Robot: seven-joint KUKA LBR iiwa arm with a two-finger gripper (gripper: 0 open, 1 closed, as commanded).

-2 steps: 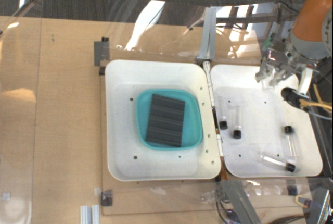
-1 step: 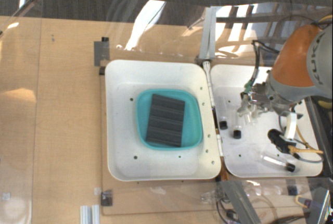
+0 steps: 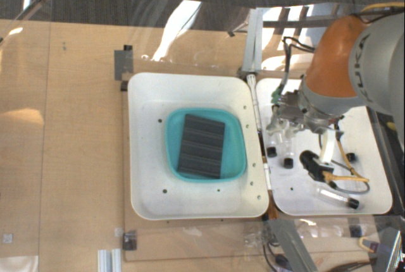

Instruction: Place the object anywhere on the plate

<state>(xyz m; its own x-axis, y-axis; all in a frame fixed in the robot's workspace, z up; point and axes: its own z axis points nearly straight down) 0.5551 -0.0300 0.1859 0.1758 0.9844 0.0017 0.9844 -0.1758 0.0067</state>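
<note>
A dark ridged block (image 3: 202, 147) lies on the teal plate (image 3: 236, 157) in the left bin (image 3: 145, 138); the gripper (image 3: 280, 155) hovers over the right bin (image 3: 373, 195), fingers spread, grasping nothing.

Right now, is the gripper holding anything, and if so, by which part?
Nothing visibly held. The gripper sits over the right bin, while the dark ridged block lies flat on the teal plate in the left bin.
</note>
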